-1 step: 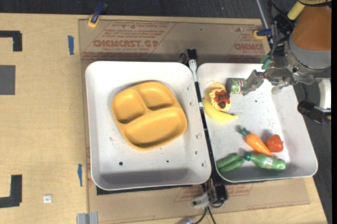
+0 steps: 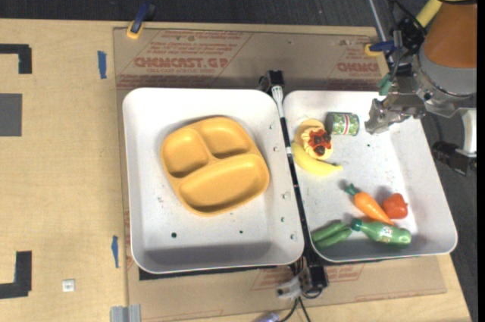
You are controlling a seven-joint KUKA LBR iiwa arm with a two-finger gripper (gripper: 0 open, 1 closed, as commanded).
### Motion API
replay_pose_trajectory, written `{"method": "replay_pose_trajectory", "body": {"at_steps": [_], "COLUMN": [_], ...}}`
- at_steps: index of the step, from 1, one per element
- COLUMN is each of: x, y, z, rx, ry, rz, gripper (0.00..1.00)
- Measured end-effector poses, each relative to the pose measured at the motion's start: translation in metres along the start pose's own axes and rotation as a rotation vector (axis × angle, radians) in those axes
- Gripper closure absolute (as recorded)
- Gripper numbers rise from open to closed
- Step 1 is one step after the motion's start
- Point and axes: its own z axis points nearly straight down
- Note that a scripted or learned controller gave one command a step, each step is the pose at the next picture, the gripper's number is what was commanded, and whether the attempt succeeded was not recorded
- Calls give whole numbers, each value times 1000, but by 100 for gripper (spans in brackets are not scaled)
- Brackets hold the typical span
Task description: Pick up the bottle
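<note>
You've got 2 white bins on the worktop (image 2: 68, 161). Left bin (image 2: 140, 184): 1 yellow divided plate (image 2: 214, 163), centre. Right bin (image 2: 424, 184), far to near: small green can (image 2: 342, 123) on its side nr the far wall; banana (image 2: 314, 161) w/ a red-and-dark small item (image 2: 319, 141) on top, by the left wall; carrot (image 2: 365, 203) and red pepper (image 2: 395, 205) side by side, mid-right; green bottle (image 2: 385, 232) lying flat nr the near edge, its neck toward a green pod (image 2: 332, 232) just left of it. End effector (image 2: 383, 118) sits over the far part of the right bin, just right of the can, well apart from the bottle; nothing visible in it, and you can't tell how far open it is.
</note>
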Motion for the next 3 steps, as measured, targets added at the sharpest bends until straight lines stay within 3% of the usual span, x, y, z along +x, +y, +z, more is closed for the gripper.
{"method": "replay_pose_trajectory", "body": {"at_steps": [1, 2, 3], "x": [69, -14, -16], "y": [-63, -60, -12], "z": [71, 85, 146], "rx": [3, 0, -1], "ry": [1, -1, -1], "rz": [83, 71, -80], "gripper": [100, 100, 100]}}
